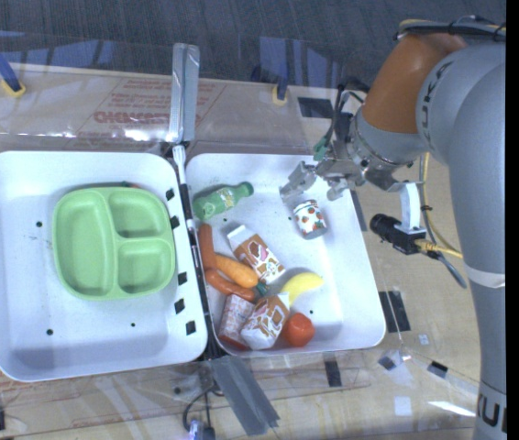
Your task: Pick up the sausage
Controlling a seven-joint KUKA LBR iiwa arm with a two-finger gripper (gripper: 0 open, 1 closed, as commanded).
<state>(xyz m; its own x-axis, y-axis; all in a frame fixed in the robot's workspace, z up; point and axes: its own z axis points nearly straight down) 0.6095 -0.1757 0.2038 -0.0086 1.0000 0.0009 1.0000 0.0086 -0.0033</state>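
I am hovering my grey two-finger gripper (319,178) with fingers apart and empty over the right white bin (362,273). The reddish-brown sausage (206,244) is lying well to my camera-left beside the divider, its long axis running top to bottom.

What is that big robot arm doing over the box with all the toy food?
The grey arm is reaching into the right bin, and its gripper hovers near the back, close to a small spotted can. It is meant to pick up the sausage, which lies by the left wall, untouched. The green tray sits in the left bin.
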